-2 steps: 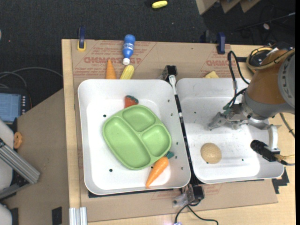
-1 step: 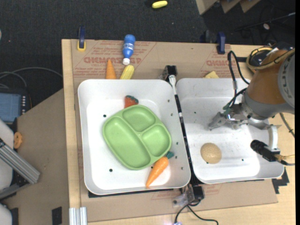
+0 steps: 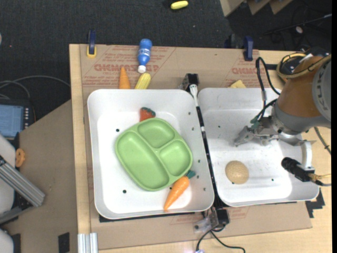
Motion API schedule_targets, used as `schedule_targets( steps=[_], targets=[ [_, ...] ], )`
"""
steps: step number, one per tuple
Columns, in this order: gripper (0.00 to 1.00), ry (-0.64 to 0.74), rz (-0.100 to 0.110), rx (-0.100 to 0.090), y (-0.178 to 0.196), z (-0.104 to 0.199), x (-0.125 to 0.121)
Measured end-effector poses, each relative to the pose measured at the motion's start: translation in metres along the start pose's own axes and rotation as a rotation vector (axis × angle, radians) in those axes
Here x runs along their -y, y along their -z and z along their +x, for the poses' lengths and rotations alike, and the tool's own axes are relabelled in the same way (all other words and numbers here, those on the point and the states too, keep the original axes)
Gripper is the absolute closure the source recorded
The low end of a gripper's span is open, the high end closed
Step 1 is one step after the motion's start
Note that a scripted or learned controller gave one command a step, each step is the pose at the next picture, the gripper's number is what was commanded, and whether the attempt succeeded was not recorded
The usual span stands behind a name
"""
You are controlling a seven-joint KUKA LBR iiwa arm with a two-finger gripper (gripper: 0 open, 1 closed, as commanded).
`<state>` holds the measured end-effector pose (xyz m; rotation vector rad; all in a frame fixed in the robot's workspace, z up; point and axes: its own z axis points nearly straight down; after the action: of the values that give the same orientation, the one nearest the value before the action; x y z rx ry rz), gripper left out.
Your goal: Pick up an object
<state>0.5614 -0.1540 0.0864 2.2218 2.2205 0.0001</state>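
A grey arm with an orange band reaches in from the right over the right-hand white bin (image 3: 295, 191). Its pincer (image 3: 247, 136) hangs above the bin floor, metal fingers spread open and holding nothing. Just below and beside it, apart from the fingers, a small tan ball (image 3: 237, 172) rests on the bin floor — the nearest thing to pick up.

To do this step well, the pincer would likely need to shift toward the ball, centre over it, then descend with fingers wide enough to straddle it; a round object may roll away if one finger touches first.

The left bin (image 3: 105, 157) holds a green divided plate (image 3: 154, 154), with an orange carrot (image 3: 177, 192) touching its lower edge. A small red and green item (image 3: 147, 113) peeks out from behind the plate's top edge — too hidden to identify. The fingertips are small and hard to separate from the wrist's clutter. More toys lie on the bench (image 3: 79, 115) behind the bins.
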Motion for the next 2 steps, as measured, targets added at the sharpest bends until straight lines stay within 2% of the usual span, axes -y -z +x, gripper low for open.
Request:
schedule_targets(
  steps=[2],
  targets=[
    [0.0, 0.0, 0.0, 0.0, 0.0, 0.0, 0.0]
  ],
)
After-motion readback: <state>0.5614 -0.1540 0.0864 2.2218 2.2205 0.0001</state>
